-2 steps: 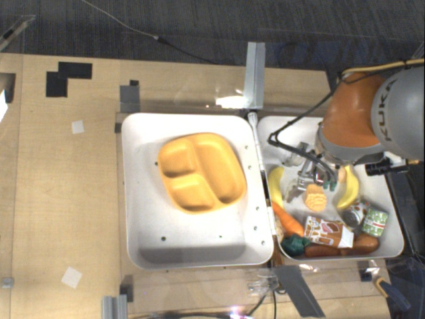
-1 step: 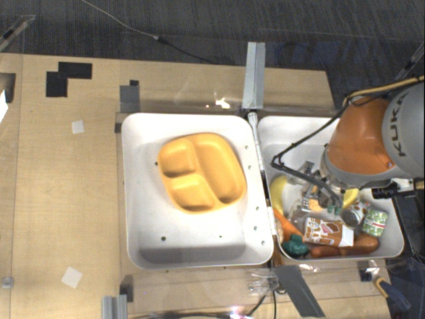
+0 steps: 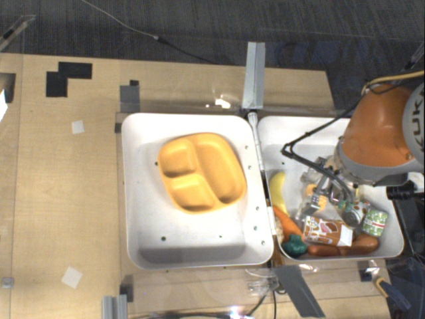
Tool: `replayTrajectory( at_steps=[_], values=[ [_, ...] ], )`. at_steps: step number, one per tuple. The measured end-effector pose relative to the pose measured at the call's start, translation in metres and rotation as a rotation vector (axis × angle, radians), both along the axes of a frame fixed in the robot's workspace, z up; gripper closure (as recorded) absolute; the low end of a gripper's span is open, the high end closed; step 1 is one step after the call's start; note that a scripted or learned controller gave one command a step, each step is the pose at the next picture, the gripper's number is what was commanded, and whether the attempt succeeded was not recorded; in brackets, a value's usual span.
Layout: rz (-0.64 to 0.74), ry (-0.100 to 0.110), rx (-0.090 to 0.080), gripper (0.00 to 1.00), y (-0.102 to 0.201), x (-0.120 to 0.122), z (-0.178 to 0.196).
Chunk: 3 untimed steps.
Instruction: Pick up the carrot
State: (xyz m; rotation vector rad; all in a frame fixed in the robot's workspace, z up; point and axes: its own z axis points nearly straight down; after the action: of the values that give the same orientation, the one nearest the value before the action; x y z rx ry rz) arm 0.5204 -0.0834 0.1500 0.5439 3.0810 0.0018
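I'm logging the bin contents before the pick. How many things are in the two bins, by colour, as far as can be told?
Yellow: 2, the divided plate and a banana-like piece
Orange: 1, the carrot
Green: 2, a can and a small lump
Brown: 2, a carton and a sausage
Total: 7; the gripper hides some.

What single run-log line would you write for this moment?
task: pick up carrot | pincer: over right bin, grip unclear | carrot: lying in right bin, left side | yellow tray: left bin

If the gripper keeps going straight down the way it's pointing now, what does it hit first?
Probably not the carrot. The gripper points down into the right bin over the clutter, so it would likely meet the brown carton or neighbouring items first. Depth is hard to judge from this view.
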Motion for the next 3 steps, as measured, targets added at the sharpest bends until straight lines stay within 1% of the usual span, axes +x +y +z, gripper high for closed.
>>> replayTrajectory(
  at_steps=[1, 2, 3],
  values=[
    [0.212, -0.001, -0.003, 0.00, 0.001, 0.056, -0.060],
    [0.231, -0.005, -0.004, 0.00, -0.007, 0.018, -0.059],
    [0.237, -0.015, -0.005, 1.00, -0.005, 0.022, -0.046]
  ],
)
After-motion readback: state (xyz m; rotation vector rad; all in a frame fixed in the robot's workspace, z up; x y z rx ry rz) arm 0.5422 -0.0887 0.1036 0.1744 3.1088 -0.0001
